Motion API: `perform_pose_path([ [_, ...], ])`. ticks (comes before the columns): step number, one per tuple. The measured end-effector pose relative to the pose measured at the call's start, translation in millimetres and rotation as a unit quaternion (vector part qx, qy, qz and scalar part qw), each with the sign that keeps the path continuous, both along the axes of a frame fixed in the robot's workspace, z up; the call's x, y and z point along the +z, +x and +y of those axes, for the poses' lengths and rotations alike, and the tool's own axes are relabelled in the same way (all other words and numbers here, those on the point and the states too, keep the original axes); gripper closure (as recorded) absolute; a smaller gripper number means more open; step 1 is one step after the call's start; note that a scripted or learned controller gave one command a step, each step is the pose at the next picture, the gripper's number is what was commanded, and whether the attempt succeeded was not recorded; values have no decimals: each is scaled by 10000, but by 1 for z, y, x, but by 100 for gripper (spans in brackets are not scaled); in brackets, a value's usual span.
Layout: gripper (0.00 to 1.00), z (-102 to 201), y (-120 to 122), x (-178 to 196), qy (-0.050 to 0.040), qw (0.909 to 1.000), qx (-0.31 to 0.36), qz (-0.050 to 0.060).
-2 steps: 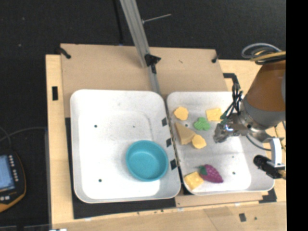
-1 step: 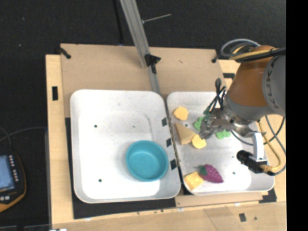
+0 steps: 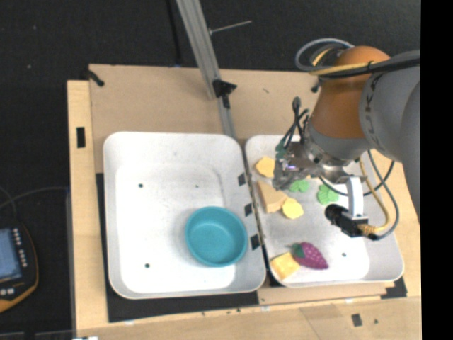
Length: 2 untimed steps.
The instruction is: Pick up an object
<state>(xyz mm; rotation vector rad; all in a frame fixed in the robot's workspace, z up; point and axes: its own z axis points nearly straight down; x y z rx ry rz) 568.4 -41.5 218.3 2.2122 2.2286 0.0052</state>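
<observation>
Objects clustered in right bin [image 3: 386, 261], centre-right of frame: yellow piece [image 3: 265, 166] near upper-left corner, tan block [image 3: 271, 199] and yellow lump [image 3: 292, 208] just below it, green pieces [image 3: 328, 193] at mid-bin, purple grape bunch [image 3: 310, 255] and yellow wedge [image 3: 284, 265] near lower-left corner. Claw [image 3: 289, 176] lowered over upper-left part of right bin, among yellow and green pieces; finger state cannot be told, hidden by wrist and cabling. Teal bowl [image 3: 214, 236] in lower right of left bin [image 3: 141, 161]. Both bins side by side on tabletop [image 3: 141, 98].
</observation>
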Motion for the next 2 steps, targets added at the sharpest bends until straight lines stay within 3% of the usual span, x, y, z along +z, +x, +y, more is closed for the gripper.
perform_pose_path([
  [2, 100, 96, 38, 22, 4, 10000, 5, 0],
])
